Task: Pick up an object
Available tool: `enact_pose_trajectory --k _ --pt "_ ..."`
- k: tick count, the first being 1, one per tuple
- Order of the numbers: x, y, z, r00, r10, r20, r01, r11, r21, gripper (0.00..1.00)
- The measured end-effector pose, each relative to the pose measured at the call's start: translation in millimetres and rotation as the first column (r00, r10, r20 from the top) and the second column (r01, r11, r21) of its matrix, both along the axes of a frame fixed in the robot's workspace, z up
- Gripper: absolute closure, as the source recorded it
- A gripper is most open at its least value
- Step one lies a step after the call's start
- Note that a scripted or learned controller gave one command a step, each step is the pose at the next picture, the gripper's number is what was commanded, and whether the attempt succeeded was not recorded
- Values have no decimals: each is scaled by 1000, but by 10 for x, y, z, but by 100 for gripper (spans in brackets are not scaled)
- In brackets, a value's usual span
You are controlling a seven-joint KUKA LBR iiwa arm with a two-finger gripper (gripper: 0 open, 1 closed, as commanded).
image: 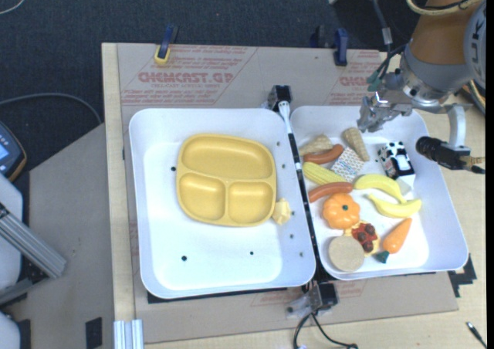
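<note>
My gripper (373,121) hangs over the back of the right bin (444,251), just right of a tan cone-shaped piece (356,141). Nothing shows between its fingers. Below it lie toy foods: a sausage (323,155), corn (319,174), a second sausage (329,190), an orange pumpkin (340,211), two bananas (380,183) (395,204), a carrot (395,236), a round cracker (346,253), a dark red berry cluster (364,233) and a black-and-white toy (397,160).
The left bin (154,255) holds a yellow divided plate (226,179), with a small yellow piece (282,211) by the plate's right edge. A black clamp (279,96) sits at the back where the bins meet. Both bins rest on a cardboard sheet (224,69).
</note>
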State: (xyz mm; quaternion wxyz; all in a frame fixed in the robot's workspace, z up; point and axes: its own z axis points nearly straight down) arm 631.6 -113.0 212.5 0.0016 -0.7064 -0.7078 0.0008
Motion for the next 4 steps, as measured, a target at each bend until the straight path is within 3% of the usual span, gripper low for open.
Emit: enact_pose_trajectory --k 2,3,4 --pt "-472 899 36 1000 0 -1 0 1000 0 100" --pt "-562 1146 211 1000 -1 5 1 1000 -1 100" --pt "-614 1205 202 1000 -1 1 1 1000 0 100"
